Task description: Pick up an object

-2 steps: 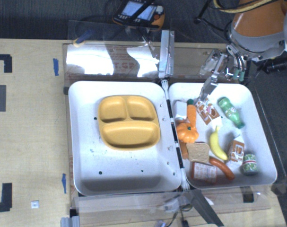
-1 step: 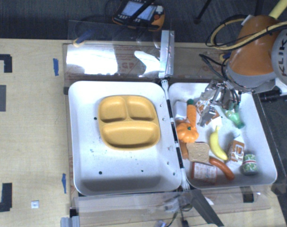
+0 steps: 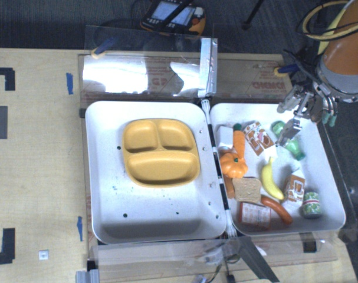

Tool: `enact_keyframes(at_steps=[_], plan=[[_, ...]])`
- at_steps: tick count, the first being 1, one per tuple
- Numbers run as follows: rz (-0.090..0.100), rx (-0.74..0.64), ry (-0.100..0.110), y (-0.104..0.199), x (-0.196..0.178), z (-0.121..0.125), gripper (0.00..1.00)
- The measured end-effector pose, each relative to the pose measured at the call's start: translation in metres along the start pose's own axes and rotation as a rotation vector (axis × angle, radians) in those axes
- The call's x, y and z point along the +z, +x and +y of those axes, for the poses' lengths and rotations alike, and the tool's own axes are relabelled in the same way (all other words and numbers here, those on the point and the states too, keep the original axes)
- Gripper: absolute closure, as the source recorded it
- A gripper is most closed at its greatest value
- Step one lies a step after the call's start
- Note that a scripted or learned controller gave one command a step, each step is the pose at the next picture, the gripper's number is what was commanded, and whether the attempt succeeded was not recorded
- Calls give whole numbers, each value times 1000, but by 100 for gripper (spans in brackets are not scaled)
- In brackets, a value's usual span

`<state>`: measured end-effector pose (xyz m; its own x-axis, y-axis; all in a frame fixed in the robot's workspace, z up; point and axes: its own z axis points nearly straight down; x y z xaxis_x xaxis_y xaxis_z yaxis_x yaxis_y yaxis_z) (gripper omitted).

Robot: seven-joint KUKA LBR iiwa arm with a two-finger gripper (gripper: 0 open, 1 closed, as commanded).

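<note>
Item 1, banana (image 3: 271,181): I see it in the right bin (image 3: 335,187), near its middle, long axis running far-to-near with the near end swung slightly right.

Item 2, carrot (image 3: 239,144): upright in the view, long axis far-to-near, just above a small orange pumpkin (image 3: 234,166).

Item 3, bread slice (image 3: 247,188): flat, just left of the banana's near end.

Item 4, sausage (image 3: 277,210): lies diagonally, far-left to near-right, beside a red-labelled packet (image 3: 255,214).

Item 5, 2 small cartons (image 3: 259,137) (image 3: 295,187), a green item (image 3: 294,148) and a small can (image 3: 311,205) sit toward the right wall.

Room: I find the right bin crowded, with bare floor mainly along its far edge. The left bin (image 3: 108,205) holds 1 yellow divided tray (image 3: 161,151), with open white floor around it.

Arm: it enters from the far right, with the gripper (image 3: 292,130) hanging over the far-right part of the right bin, above the green item. I cannot tell how its fingers are set.
</note>
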<state>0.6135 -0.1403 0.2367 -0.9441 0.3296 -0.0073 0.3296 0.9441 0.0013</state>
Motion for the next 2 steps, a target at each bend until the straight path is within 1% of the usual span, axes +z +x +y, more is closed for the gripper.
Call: enact_keyframes(at_steps=[1,2], plan=[[-2,49,0,-62,70,-56,0],[4,-26,0,-42,127,-16,0]])
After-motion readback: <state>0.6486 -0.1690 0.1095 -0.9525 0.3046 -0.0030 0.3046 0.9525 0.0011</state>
